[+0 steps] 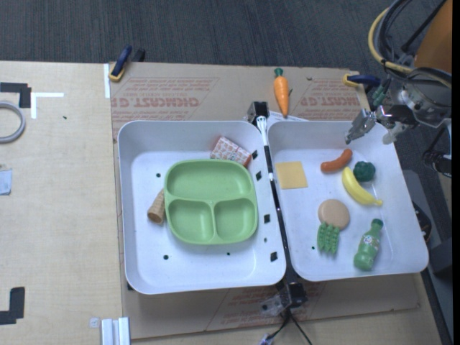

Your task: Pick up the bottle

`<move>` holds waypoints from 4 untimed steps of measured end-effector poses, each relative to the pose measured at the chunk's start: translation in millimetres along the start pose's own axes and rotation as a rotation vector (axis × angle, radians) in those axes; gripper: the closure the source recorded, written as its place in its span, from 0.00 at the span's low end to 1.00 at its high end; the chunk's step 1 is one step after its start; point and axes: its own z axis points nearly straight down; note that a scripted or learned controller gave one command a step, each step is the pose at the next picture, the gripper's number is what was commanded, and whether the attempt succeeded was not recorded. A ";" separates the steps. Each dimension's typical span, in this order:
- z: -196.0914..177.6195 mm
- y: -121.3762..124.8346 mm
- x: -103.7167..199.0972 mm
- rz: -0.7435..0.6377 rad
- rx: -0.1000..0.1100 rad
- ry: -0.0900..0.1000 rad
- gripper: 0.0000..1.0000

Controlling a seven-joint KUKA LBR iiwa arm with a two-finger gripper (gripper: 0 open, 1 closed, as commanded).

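The bottle (367,245) is small and green with a pale label, lying in the near right corner of the right bin (402,264). My gripper (374,132) hangs over that bin's far right corner, well away from the bottle. Its two fingers (356,131) are spread open and hold nothing.
The right bin also holds a sausage (336,161), broccoli (364,170), a banana (359,187), a cheese slice (292,175), a bun (333,213) and a green ridged toy (328,238) next to the bottle. In the left bin are a green divided plate (212,201), a cone (156,208) and a packet (230,149). A carrot (280,90) lies behind the bins.
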 end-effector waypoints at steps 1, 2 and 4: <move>-9.7 0.5 -0.4 -0.002 -0.001 -0.002 1.00; -40.6 -52.4 105.9 -0.200 0.001 0.000 1.00; 34.6 -138.0 223.7 0.233 0.002 -0.001 1.00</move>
